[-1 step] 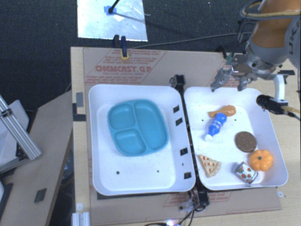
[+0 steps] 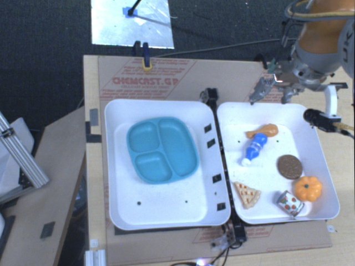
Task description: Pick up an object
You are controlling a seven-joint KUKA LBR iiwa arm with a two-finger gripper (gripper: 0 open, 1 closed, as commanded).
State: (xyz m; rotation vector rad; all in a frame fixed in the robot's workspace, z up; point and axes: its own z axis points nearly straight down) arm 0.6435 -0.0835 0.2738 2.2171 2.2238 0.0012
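From the overhead camera view, the right bin held six small things spread with gaps between them, and the left bin held a blue divided plate near its middle, with bare white floor all around it. The two bins met along a dark clipped seam running from the far edge to the near edge.

The gripper hung over the far rim of the right bin, toward its far-left corner, with the grey arm and its orange band rising behind it to the right. Its two fingers stood spread apart, pointing down, with nothing between them.

Nearest to the claw lay a toy chicken drumstick, just inside the far part of the bin and below the fingers, apart from them. A blue bottle lay tilted right beside the drumstick, touching or almost touching it. Farther toward the near side sat a brown round cookie, and just beside it an orange pumpkin close to the right wall. A patterned cup lay tipped by the near wall, and a pizza slice rested close to the seam wall. The bin's middle floor between bottle and pizza slice stayed open.
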